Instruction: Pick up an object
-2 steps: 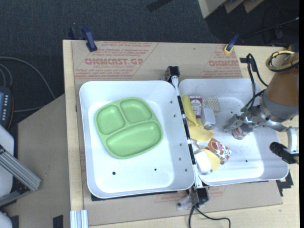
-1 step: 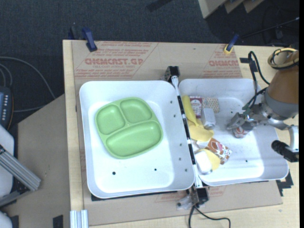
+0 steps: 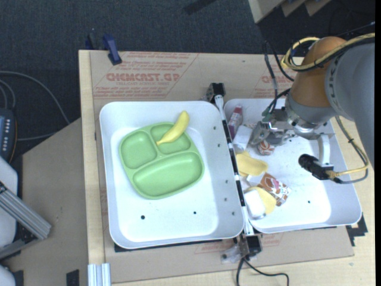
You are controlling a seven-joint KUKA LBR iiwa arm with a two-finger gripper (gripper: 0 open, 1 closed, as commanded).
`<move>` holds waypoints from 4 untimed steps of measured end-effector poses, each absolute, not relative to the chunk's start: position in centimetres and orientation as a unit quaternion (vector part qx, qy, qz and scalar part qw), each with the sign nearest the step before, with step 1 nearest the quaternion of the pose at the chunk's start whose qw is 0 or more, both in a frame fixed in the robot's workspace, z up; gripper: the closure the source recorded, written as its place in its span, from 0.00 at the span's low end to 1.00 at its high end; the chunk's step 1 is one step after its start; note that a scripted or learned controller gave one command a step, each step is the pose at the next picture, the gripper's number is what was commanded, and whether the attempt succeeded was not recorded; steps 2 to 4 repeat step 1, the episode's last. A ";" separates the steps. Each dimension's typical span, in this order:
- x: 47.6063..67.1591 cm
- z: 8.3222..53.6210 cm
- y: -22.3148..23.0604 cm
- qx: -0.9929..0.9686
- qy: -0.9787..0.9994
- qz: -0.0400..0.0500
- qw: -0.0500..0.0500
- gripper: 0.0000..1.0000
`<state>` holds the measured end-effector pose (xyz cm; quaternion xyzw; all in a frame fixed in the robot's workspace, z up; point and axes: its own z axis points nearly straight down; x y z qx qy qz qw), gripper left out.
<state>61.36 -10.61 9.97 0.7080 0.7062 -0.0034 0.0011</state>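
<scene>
1. The pincer (image 3: 269, 137), two metal fingers under the grey arm's orange band, is low in the right-hand shallow white plastic bin (image 3: 333, 210), near its far-left corner; whether it is open or closed cannot be told, since the wrist overlaps it.
2. Just below it lies a small red-and-white crumpled wrapper (image 3: 266, 148), seemingly touching it; no object is visibly held.
3. Judgement: the wrapper looks light, soft and crushable; take hold across its bunched middle.
4. Nearby, toward the bin's left wall: a red-capped tube (image 3: 236, 119), a pale yellow soft piece (image 3: 250, 165), and a brown-and-white printed packet (image 3: 275, 189).
5. The left white bin (image 3: 119, 219) holds a green divided plastic tray (image 3: 161, 164) bearing a yellow banana (image 3: 174, 129).
6. Both bins rest on a cardboard-covered bench (image 3: 149, 70); dark carpet (image 3: 47, 22) lies beyond.
</scene>
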 end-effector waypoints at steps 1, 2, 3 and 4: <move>53.9 22.0 -4.1 0.707 0.707 0.000 0.000 1.00; 53.9 22.0 -4.1 0.707 0.707 0.000 0.000 1.00; 53.9 22.0 -4.1 0.707 0.707 0.000 0.000 1.00; 53.9 22.0 -4.1 0.707 0.707 0.000 0.000 1.00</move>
